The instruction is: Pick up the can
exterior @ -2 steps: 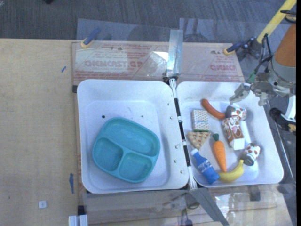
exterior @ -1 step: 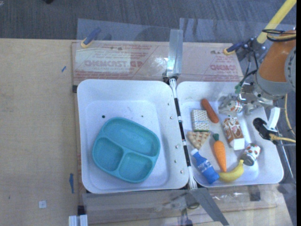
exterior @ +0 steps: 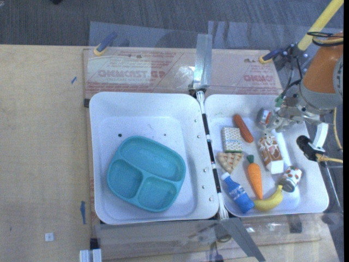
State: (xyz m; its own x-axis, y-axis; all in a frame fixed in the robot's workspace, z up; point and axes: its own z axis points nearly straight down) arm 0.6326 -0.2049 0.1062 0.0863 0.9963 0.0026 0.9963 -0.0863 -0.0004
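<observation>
One small silver can point(exterior: 264, 117) is lying just beside the hand point(exterior: 283, 119); I cannot tell its grip; centring over the can before closing looks wise.

The arm point(exterior: 322, 78) is showing grey metal with a broad orange band. Black cables are trailing beside its silvery wrist hardware point(exterior: 292, 113).

You are looking at a robot lab or test cell. A plywood bench point(exterior: 38, 146) carries two shallow white bins point(exterior: 103, 113), fenced along the far edge by clear acrylic sheet point(exterior: 136, 70) still in its printed protective film. Grey carpet point(exterior: 163, 4) lies beyond, cables point(exterior: 319, 156) trail at the right edge, and toy food point(exterior: 254, 179) fills the right bin.
</observation>
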